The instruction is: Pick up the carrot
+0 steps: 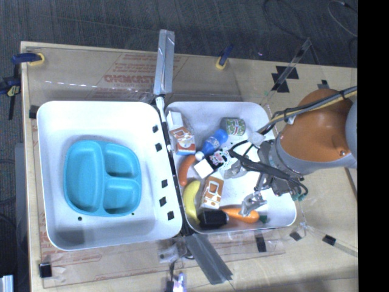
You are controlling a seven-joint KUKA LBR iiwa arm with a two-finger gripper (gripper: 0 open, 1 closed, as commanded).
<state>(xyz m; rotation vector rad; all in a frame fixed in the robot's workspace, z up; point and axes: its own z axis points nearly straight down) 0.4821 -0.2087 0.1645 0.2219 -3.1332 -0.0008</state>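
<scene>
The bench [91, 84] carried two white bins side by side — the left bin [55, 126] held a blue divided tray [103, 177], while the right bin [255, 111] was crowded with small things. The grey arm [316, 135] with its orange band reached in from the right, its claw [252, 204] hanging low over the near right corner of that bin, whether spread or pressed together I could not tell. The carrot [238, 215] lay along the bin's near wall just under the claw — beside a black object [211, 218] and near a banana [191, 199].
</scene>
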